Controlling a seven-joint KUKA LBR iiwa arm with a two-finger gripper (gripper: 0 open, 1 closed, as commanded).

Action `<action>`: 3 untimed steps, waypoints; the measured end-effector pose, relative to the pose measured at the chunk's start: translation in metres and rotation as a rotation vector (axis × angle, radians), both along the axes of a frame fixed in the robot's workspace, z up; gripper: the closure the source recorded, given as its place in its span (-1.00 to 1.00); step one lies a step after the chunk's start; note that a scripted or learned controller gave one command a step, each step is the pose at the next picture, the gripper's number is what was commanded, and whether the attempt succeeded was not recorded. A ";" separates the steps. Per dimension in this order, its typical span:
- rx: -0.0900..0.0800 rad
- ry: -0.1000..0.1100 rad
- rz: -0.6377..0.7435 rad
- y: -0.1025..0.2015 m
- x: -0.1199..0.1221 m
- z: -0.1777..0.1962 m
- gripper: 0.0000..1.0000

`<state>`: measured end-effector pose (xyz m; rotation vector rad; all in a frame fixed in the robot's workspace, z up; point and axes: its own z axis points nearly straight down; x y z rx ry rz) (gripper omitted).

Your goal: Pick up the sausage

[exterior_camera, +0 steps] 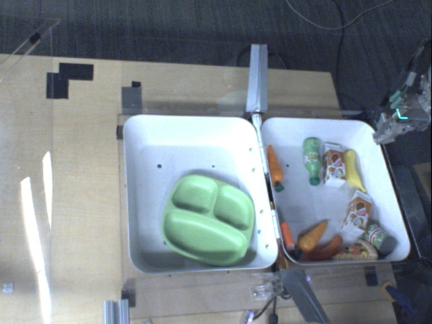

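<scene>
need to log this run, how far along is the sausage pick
Nothing looks done yet. The sausage lies at the near edge of the right bin, next to a carrot and small packages. The gripper is outside the bin's far right corner, well away from the sausage, with nothing seen in it. Left to do: the approach, the grasp and the lift.

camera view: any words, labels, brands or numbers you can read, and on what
None can be read.
Upper small red-and-white carton: printed front, too blurred to read.
Lower small red-and-white carton: print too blurred.
Green plastic bottle: label too small.
Small round can: label too blurred.
</scene>
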<state>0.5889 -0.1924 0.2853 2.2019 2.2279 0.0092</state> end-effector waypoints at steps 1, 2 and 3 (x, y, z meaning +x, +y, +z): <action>0.001 0.007 0.053 -0.013 -0.043 -0.134 1.00; 0.000 0.003 0.111 0.000 -0.085 -0.049 1.00; 0.002 0.006 0.031 -0.013 -0.074 -0.084 1.00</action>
